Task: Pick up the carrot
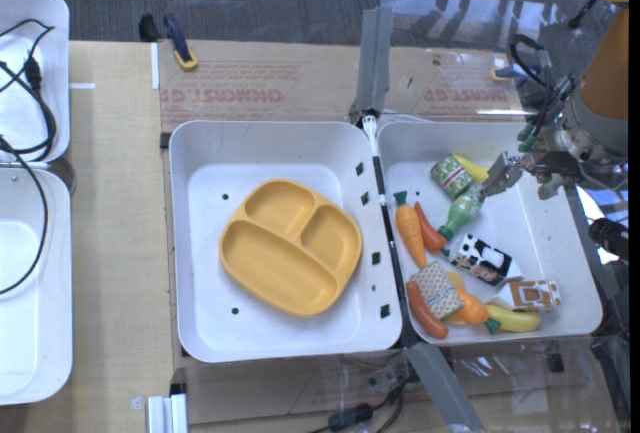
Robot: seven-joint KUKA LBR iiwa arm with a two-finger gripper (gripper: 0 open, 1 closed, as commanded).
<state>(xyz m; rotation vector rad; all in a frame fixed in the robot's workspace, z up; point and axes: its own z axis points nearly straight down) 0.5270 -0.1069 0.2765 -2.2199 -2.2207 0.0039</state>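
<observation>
Down at the front of the right bin [590,321], a jumble of toy food sits untouched. Just beyond it the carrot [409,233] lies flat by the bin's left wall, beside a red chili [430,229], so the pick is not yet made. Farther back, the gripper [497,176] hangs over the green bottle [461,212], gripping nothing; whether spread or closed, I cannot tell.

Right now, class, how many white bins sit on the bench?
2. The left bin holds a yellow divided plate. The right bin, touching it side by side, holds the carrot and other toy food.
</observation>
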